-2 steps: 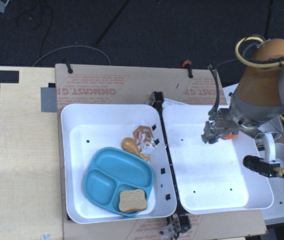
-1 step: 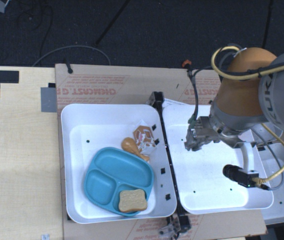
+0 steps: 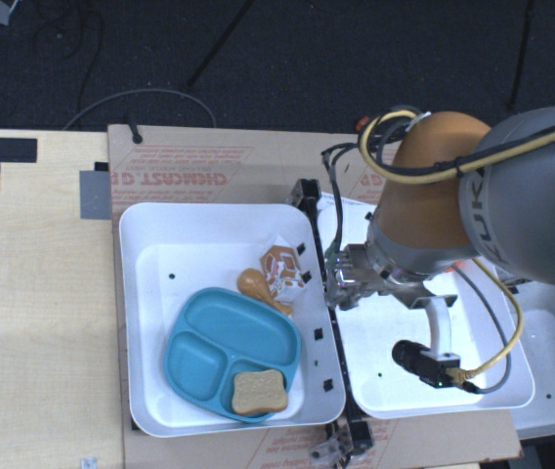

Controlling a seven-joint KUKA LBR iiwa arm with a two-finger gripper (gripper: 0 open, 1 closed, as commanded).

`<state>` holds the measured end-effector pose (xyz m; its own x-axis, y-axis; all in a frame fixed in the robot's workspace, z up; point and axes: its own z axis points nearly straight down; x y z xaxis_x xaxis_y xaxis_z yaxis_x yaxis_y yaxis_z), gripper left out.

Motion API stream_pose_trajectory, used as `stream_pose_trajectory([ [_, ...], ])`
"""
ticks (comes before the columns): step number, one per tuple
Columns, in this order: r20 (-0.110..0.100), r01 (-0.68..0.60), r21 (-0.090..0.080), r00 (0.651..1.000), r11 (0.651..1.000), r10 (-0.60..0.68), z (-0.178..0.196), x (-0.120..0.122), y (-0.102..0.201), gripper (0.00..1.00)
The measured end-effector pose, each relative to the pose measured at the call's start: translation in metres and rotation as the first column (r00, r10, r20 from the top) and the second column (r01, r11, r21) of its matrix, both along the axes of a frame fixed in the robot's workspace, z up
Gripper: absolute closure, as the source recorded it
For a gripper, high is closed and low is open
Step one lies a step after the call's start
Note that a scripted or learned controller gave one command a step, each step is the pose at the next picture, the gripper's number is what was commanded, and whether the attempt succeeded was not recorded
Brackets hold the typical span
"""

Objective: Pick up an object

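The left bin [image 3: 144, 262] holds a blue divided plate [image 3: 199, 345]. A slice of bread [image 3: 259, 391] lies in the plate's near right compartment. A brown drumstick [image 3: 255, 284] rests just behind the plate, touching a crinkled brown-and-white packet [image 3: 283, 268] by the bin's right wall. My gripper [image 3: 342, 287] hangs low at the left edge of the right bin [image 3: 385, 394], close to the divider between the bins and a short way right of the packet. The bulky grey and orange wrist hides most of it, and I see nothing held in it.
A black part with a yellow cable [image 3: 429, 362] hangs from the arm over the right bin's floor. Black clamps [image 3: 309, 195] sit along the divider between the bins. Cardboard [image 3: 190, 164] lies under the bins, and the wooden bench [image 3: 33, 301] stretches left.
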<state>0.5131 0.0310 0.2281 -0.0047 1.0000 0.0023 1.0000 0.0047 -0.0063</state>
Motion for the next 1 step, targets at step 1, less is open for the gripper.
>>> stream_pose_trajectory([
  [1, 0.003, 0.0, -0.001, 1.0, 1.0, 0.0, 0.0049, -0.0048, 0.0444, 1.0],
])
